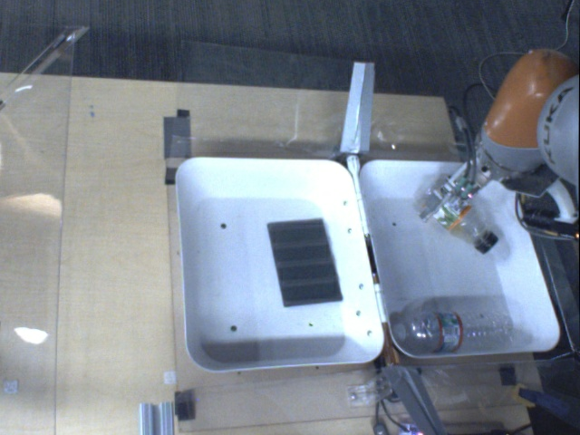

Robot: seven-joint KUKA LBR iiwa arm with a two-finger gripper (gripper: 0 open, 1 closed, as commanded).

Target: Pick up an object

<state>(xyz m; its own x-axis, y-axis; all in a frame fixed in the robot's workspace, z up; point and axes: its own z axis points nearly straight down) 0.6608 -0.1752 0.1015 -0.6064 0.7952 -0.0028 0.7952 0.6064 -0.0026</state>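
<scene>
Grey arm, rounded orange band, black cables, small metallic tool

Both bins were white. Left bin held a black ribbed block. Right bin held a clear bottle with an orange-and-dark label band. Table was pale wood. Arm was grey with an orange band.
</scene>
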